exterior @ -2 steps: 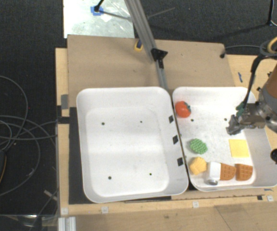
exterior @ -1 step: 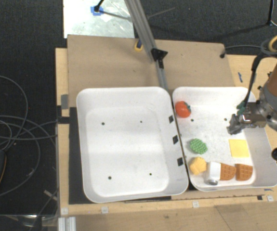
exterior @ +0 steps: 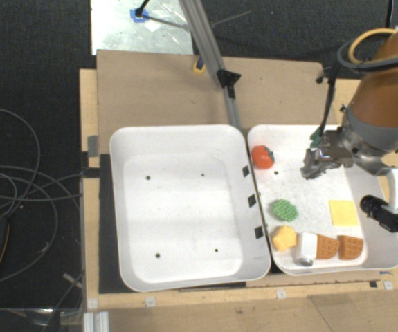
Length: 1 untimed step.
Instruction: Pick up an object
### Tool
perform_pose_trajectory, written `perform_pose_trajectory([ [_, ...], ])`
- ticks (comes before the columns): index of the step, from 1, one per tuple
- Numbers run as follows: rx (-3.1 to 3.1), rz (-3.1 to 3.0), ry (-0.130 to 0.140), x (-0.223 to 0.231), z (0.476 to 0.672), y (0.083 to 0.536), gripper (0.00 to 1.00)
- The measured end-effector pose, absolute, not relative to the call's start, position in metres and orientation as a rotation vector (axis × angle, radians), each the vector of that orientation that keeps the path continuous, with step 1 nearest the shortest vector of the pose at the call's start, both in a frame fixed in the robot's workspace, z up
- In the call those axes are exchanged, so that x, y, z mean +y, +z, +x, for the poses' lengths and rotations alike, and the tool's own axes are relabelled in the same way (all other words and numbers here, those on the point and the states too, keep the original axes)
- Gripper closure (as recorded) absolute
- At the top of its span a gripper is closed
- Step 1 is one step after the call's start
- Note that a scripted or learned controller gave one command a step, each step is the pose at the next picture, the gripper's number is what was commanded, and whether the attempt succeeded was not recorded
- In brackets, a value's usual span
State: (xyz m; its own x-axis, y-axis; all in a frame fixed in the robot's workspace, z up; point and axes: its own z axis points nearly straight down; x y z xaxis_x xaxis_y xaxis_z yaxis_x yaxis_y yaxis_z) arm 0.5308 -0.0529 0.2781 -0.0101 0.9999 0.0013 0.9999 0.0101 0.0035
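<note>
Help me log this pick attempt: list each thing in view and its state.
claw: above the right bin's upper part, nothing seen in it
tomato: lying at the right bin's upper left
green round piece: lying flat mid-bin
yellow square slice: lying flat
yellow lump: lying near the front edge
two waffle pieces: lying side by side
right bin: holds all items
left bin: level on bench

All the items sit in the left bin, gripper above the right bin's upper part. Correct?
Not quite. In the camera view the tomato, green piece and yellow square lie in the right bin, not the left. The gripper is above the right bin's upper part, as stated.
</note>
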Motion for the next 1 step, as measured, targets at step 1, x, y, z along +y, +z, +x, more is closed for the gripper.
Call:
perform_pose_trajectory([
  [1,2.231,2.209,0.005,-0.0101,0.5612,0.2726,1.0],
])
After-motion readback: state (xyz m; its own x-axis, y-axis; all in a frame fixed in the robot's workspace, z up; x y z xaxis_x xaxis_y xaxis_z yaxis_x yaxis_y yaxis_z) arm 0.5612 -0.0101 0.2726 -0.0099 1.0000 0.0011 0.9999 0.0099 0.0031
